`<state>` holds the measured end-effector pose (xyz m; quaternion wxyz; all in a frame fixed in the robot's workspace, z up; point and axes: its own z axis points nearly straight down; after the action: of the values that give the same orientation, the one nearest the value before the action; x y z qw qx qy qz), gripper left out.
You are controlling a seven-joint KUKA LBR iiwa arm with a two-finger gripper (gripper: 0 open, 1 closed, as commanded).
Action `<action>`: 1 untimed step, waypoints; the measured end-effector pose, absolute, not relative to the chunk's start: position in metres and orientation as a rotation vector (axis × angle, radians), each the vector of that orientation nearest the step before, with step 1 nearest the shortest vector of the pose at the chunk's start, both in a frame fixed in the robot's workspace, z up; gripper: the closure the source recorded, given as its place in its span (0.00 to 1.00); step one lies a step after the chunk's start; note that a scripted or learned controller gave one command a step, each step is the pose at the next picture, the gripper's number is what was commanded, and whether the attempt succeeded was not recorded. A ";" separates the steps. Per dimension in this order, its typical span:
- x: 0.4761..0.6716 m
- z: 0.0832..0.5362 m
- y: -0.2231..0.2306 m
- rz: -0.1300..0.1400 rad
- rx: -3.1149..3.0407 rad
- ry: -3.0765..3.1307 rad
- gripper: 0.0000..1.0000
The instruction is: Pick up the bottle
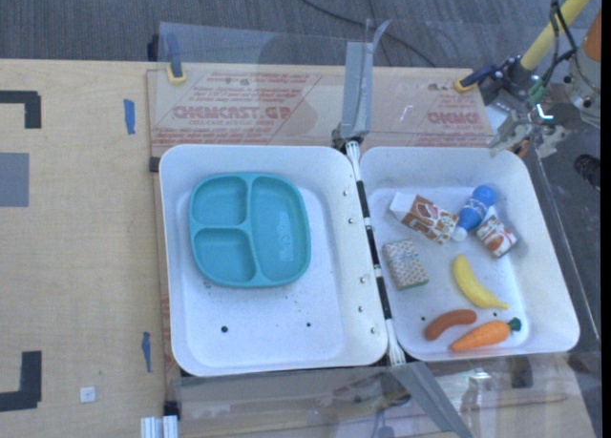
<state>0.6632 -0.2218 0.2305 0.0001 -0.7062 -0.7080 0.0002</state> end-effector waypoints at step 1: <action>0.669 0.087 -0.167 -0.003 -2.085 -2.358 0.00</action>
<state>0.6686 -0.1670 0.0873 -0.0030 -0.6624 -0.7492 -0.0011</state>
